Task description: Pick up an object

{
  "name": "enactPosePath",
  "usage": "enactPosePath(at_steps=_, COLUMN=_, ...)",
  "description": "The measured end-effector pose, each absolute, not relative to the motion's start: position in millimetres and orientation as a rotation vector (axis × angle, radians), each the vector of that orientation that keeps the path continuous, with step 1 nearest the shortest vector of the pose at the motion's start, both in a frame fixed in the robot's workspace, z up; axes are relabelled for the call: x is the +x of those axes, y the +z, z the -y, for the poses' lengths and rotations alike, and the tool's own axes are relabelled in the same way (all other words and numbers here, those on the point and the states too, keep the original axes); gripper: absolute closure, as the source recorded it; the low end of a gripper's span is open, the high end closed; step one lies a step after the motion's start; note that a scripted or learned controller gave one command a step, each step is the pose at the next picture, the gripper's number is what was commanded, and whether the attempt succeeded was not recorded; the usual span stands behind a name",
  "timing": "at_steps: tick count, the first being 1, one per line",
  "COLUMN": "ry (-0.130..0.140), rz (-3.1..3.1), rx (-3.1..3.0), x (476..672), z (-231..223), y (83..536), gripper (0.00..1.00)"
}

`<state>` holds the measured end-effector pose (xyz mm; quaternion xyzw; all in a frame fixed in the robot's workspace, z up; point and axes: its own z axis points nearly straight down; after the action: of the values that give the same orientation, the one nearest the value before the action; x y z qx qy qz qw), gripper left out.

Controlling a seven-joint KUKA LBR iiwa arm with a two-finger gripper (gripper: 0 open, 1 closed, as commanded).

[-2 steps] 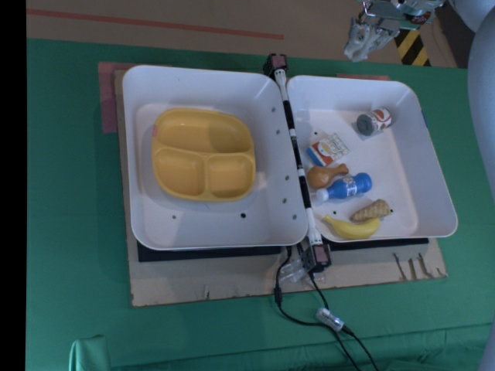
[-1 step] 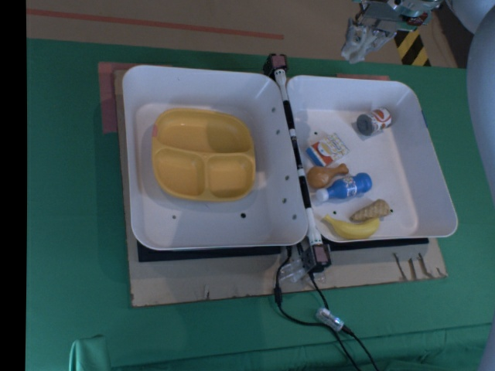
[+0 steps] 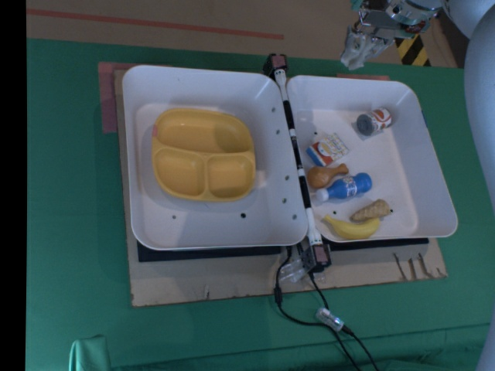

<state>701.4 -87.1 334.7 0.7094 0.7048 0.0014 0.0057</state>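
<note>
The right bin [image 3: 421, 168] holds several small items: a small can [image 3: 373, 120] lying on its side at the back, a red and white packet [image 3: 328, 149], a brown drumstick [image 3: 326, 176], a blue and white bottle [image 3: 344, 188], a tan cone [image 3: 372, 210] and a yellow banana [image 3: 352, 227] near the front rim. My gripper [image 3: 357, 56] hangs high above the bench, beyond the right bin's far rim, with nothing between its pale fingers [image 3: 351, 52]. The fingers point down and look apart.
A yellow divided plate [image 3: 204, 153] lies in the left bin [image 3: 147, 215]. A hinged divider [image 3: 294, 149] runs between the bins. Cables [image 3: 325, 319] trail over the green cloth in front. The grey arm [image 3: 479, 91] passes along the right side.
</note>
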Motion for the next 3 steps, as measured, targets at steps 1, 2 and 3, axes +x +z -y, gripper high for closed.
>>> enactPosePath(at_steps=1, ry=0.011, rz=-2.203, rx=2.217, x=701.7, z=67, y=351, gripper=1.00)
enactPosePath(at_steps=2, ry=0.003, rz=-2.206, rx=2.221, x=701.4, z=74, y=332, gripper=1.00)
enactPosePath(at_steps=3, ry=0.013, rz=-2.205, rx=2.217, x=701.9, z=43, y=352, gripper=1.00)
